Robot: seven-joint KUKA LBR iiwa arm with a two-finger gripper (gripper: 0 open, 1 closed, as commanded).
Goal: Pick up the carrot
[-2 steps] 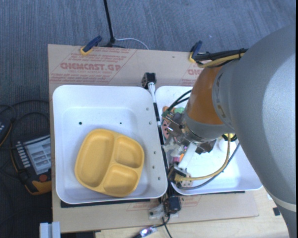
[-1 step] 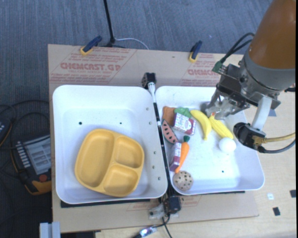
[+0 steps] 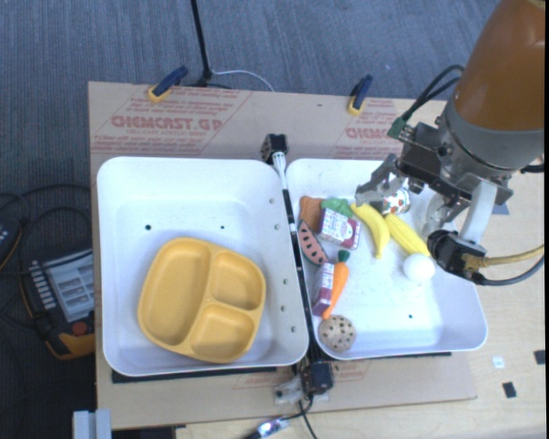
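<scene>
Reaching step: claw (image 3: 382,188) hanging open wide, holding nothing, above the bananas (image 3: 389,230). Next, probably going toward seven o'clock, down onto the carrot (image 3: 336,286).

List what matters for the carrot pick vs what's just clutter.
Job:
small orange carrot with green top
gripper
right white bin

Clutter:
two yellow bananas
white egg
tan dotted ball
yellow divided plate
left white bin

Colours in the two white bins

A yellow divided plate (image 3: 203,298) fills the left bin (image 3: 119,199); the right bin (image 3: 439,323) holds an orange carrot (image 3: 337,286) with green top, yellow bananas (image 3: 389,230), a white egg (image 3: 418,267).
</scene>
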